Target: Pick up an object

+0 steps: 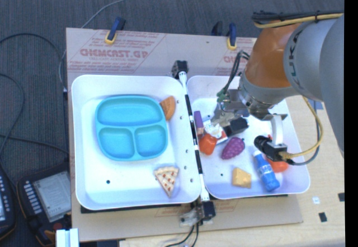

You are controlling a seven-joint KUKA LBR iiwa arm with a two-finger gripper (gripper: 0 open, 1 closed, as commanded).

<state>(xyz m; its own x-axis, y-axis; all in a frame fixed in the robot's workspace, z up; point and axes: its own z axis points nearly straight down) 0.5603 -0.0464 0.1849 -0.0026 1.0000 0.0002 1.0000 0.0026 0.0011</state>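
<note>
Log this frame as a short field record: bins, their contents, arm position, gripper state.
left bin: blue divided plate, orange wedge at the plate's upper right corner, pizza slice toward the front
right bin: purple grapes, orange-red piece, yellow wedge, blue bottle, purple stick by the divider
arm: reaching in over the right bin
gripper: low over the cluster near the orange-red piece; open or shut cannot be told
held object: none seen
</note>
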